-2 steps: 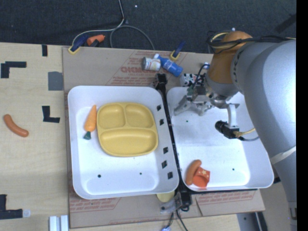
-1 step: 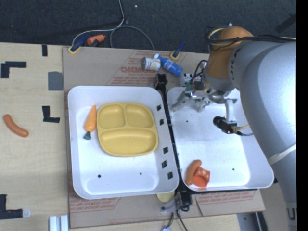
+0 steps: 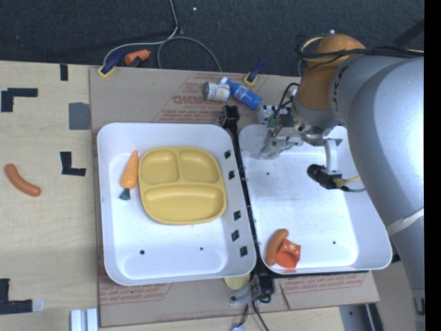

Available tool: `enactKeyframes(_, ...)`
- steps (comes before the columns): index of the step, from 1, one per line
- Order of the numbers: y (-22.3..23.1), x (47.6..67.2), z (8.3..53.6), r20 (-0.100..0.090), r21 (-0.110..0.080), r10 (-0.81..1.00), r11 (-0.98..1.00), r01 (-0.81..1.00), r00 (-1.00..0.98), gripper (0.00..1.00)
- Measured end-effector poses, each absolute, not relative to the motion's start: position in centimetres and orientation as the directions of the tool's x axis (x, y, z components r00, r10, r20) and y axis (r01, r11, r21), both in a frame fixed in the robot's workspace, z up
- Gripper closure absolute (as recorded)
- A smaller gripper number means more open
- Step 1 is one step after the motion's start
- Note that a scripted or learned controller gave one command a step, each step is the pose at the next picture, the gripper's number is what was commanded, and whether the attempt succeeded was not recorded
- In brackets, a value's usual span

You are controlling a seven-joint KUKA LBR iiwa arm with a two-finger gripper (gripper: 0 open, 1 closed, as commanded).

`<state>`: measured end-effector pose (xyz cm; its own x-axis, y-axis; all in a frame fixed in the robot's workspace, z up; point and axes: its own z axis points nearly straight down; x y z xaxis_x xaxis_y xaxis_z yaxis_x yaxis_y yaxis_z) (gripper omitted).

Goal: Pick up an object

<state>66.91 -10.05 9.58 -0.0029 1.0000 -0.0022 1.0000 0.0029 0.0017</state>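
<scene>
My gripper [image 3: 270, 145] hangs over the far left corner of the right bin [image 3: 344, 243], and whether it is released or clenched I cannot tell from this slant. The nearest candidates, a toy sausage [image 3: 275, 244] touching a red wedge [image 3: 289, 254], lie well apart from me by the near rim. To do this well, I judge I should travel toward that pair, centre over the sausage alone, and line up across its narrow width. The toy carrot [image 3: 129, 170] beside the yellow divided plate [image 3: 182, 185] sits in the left bin [image 3: 114, 254].
</scene>
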Motion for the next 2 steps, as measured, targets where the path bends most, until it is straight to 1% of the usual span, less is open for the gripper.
enactKeyframes(1, -17.01, 64.35, 19.50, -0.006, 0.009, 1.000, -0.005, 1.000, 0.005, 1.00)
enactKeyframes(2, -16.50, 64.27, 18.76, -0.001, -0.001, 1.000, 0.000, 1.000, 0.000, 0.00)
